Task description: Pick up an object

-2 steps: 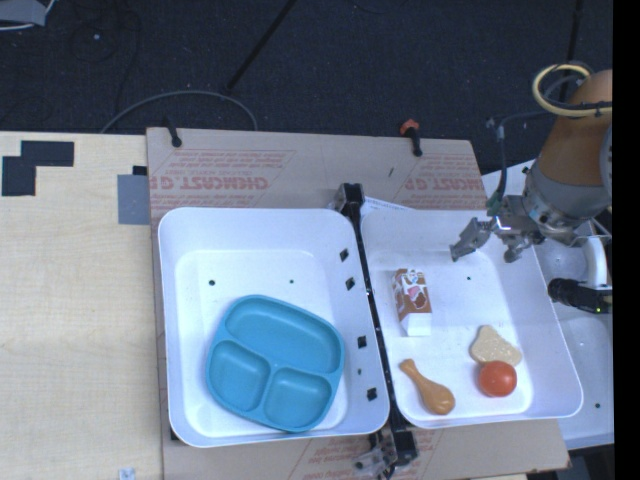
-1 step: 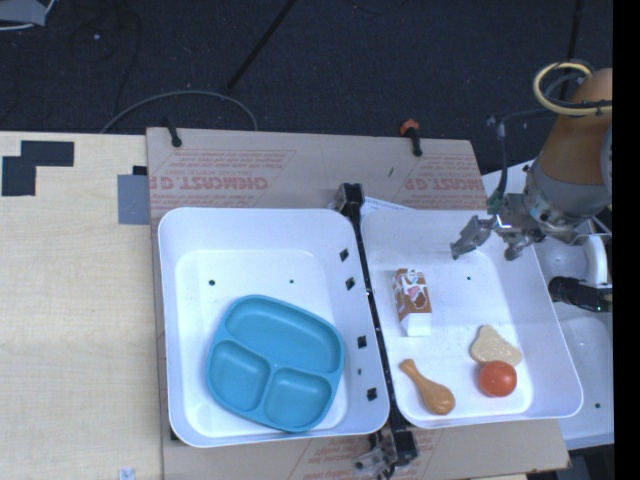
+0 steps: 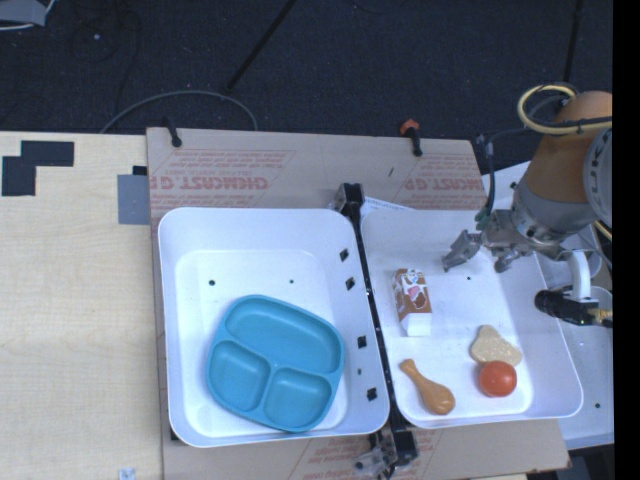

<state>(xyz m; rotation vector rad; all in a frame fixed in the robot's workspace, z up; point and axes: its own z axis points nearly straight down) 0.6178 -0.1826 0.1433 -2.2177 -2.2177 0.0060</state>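
Note:
My gripper [image 3: 484, 255] hovers over the far right part of the right bin [image 3: 560, 408], open, with nothing between its fingers [image 3: 460, 250]. A small brown and white carton [image 3: 412, 301] lies in the middle of that bin, to the left of and nearer than the gripper. Along the bin's near side lie a tan drumstick [image 3: 428, 386], a red tomato [image 3: 497, 378] and a beige bread-like piece [image 3: 494, 346] touching the tomato's far side.
A blue divided plate [image 3: 275, 361] lies in the left bin [image 3: 170, 268]. A black divider [image 3: 362, 298] runs between the two bins. Cardboard [image 3: 300, 173] lies under the bins at the back.

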